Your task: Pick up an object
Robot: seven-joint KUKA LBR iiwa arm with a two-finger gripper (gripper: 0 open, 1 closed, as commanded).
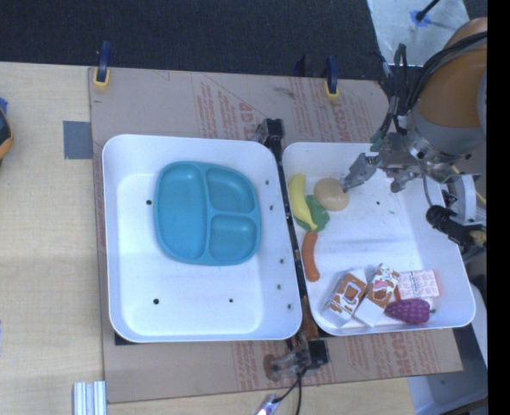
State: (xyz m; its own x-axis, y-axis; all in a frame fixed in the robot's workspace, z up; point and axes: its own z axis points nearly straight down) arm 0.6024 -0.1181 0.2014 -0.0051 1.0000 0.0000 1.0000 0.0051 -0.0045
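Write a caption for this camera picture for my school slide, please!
Robot gripper reaches toward a round beige ball beside a banana in the right bin; a blue plate sits in the left bin.

Bright even light, soft shadows, mild blur

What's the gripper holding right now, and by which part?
Cannot tell. The gripper sits low in the right bin, its tip beside the round tan food item, but nothing shows between its fingers.

I work in a lab. Left of me, cardboard is clamped to a wooden bench. Toy food fills the bin beneath me.
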